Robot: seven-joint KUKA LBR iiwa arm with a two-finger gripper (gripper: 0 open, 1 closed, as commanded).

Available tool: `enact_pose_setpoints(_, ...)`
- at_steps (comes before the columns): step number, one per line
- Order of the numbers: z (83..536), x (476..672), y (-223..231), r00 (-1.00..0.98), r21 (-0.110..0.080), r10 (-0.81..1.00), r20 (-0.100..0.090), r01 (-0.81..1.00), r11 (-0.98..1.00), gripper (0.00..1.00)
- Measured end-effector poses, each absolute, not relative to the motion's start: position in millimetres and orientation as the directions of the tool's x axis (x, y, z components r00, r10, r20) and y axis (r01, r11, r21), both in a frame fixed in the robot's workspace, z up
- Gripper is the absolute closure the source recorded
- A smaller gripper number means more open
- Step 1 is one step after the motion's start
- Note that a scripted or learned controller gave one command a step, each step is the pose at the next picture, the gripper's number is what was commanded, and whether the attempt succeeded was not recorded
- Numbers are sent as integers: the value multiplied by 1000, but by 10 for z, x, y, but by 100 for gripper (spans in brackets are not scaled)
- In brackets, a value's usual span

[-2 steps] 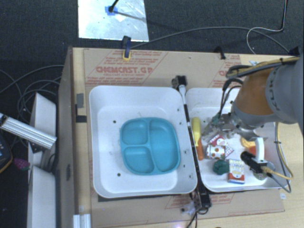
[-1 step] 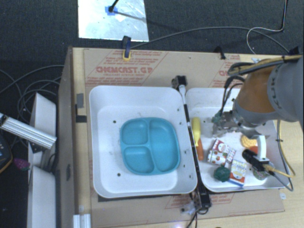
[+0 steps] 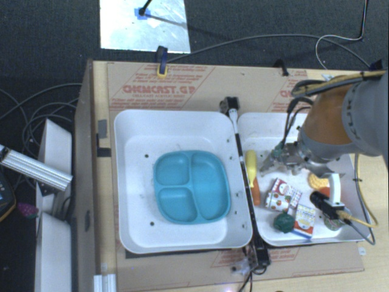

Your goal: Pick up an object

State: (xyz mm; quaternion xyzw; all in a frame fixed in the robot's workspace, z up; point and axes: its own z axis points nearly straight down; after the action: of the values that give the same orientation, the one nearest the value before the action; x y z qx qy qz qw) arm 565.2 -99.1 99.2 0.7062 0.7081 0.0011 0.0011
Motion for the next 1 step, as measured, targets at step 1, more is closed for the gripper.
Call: enact_pose_setpoints(1, 1910, 5638, -1514, -1, 5, 1000, -2, 1000, 1, 0)
